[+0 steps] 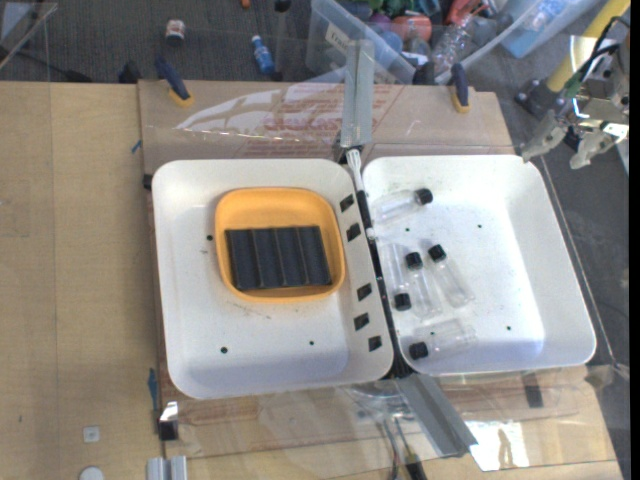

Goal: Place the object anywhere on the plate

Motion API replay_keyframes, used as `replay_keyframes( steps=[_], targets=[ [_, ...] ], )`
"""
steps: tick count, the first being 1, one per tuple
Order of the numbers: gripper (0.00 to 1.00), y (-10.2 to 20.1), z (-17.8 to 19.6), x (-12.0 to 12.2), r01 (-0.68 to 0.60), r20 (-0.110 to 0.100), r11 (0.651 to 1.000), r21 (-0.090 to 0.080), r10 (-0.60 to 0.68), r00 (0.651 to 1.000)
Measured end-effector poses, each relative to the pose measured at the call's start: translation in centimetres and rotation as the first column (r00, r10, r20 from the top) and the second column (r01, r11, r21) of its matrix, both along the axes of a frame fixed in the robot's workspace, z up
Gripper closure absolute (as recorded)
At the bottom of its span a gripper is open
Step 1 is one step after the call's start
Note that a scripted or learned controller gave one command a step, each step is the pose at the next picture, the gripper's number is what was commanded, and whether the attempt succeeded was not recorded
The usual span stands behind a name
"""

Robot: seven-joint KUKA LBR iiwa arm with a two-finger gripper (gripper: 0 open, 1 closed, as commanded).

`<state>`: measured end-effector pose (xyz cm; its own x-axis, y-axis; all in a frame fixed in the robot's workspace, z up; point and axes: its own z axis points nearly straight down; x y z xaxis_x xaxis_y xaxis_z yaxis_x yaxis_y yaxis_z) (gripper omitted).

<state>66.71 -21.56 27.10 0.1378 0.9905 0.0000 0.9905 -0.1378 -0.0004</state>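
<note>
Biggest worry here: the clear vials (428, 273) scattered in the right bin (520, 258) are see-through with tiny black caps, so a grab could easily be mistimed and a vial could get squeezed out or rolled away, since they're lying close together near the divider. The left bin (190, 318) is taken up by the orange plate (230, 213), and a dark ribbed block (278, 258) is already sitting in it, so landing room is tight. The gripper (590, 133) is parked off the right bin's far corner, and whether it's open or closed can't be told.

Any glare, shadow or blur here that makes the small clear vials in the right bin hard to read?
Camera view: even overhead light, soft shadows; the clear vials nearly vanish against the white right bin, black caps marking them; the orange plate and dark ridged block read sharply; the tool is small and cluttered at the frame edge.
</note>
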Motion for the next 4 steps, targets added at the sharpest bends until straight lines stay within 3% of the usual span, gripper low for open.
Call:
replay_keyframes(
  steps=[2,3,4],
  targets=[
    [0.0,1.5,-3.1,0.0,0.015,0.0,1.0,0.001,-0.015,1.0],
    [0.0,4.1,-3.1,0.0,-0.232,0.001,0.973,0.0,0.232,0.973],
    [0.0,7.3,-4.9,0.0,-0.291,0.0,0.957,0.001,0.291,0.957]
  ],
)
